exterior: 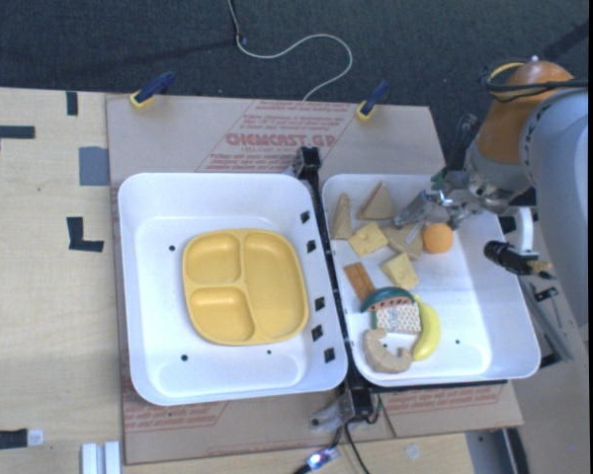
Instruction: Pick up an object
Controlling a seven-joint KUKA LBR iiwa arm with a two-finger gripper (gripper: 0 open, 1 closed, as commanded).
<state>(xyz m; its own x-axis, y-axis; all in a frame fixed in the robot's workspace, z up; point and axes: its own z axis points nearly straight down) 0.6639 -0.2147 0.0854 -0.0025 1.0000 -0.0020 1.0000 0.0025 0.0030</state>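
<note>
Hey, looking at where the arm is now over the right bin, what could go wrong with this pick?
1. The gripper sits among crowded cheese wedges, so it may nudge neighbours or grab two.
2. The orange ball right beside it could roll off if bumped.

In the left bin (pixel 138 265) the yellow divided plate (pixel 245 286) fills the middle, with bare white floor all around it. In the right bin (pixel 494 349), food pieces (pixel 381 235) crowd the side nearest that plate; the far side lies open.
</note>
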